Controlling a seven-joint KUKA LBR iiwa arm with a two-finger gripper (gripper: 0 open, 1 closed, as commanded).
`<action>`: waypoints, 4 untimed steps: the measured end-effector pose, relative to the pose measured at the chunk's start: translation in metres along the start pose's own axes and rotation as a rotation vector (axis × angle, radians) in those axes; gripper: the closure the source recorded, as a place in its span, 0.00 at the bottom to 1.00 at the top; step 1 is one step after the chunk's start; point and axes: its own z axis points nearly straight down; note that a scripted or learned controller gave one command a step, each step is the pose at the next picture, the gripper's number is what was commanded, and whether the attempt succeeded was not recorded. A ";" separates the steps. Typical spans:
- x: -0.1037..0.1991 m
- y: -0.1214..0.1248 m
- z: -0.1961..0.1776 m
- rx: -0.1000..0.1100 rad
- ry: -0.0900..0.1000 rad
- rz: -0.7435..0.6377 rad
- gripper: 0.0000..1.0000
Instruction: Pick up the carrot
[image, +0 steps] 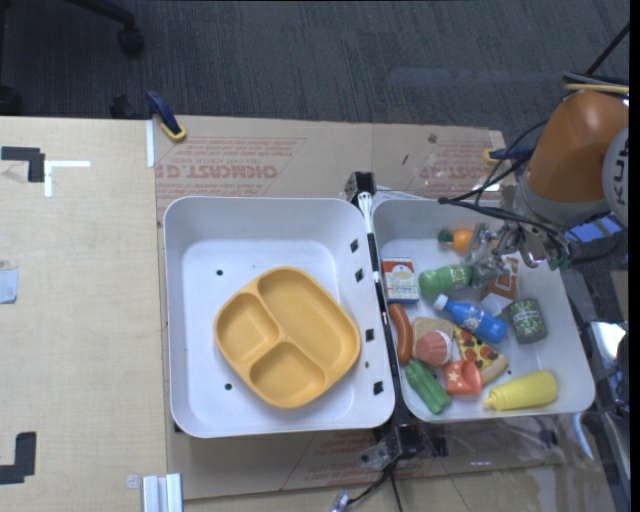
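Arm (585, 150) cut off at right edge; tool (497, 250) fingers indistinct among clutter.

Glossy white plastic bins (190, 330), a smooth matt yellow plastic plate (287, 336), on creased brown cardboard (260, 165)

The tool (497, 248) hangs low over the back of the right bin (572, 352), just beside the small orange carrot (460, 239). Below it lie a green bottle (443, 278), a blue bottle (476, 319), a pizza slice (482, 352) and a yellow bottle (522, 390). The left bin (190, 330) holds a yellow divided plate (287, 336). Both sit on the tabletop (75, 330).
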 end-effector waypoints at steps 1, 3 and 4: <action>0.002 0.001 0.001 -0.002 0.007 -0.001 0.00; -0.001 0.000 -0.011 0.002 -0.003 0.000 0.00; -0.007 -0.035 0.007 -0.020 0.039 0.191 0.00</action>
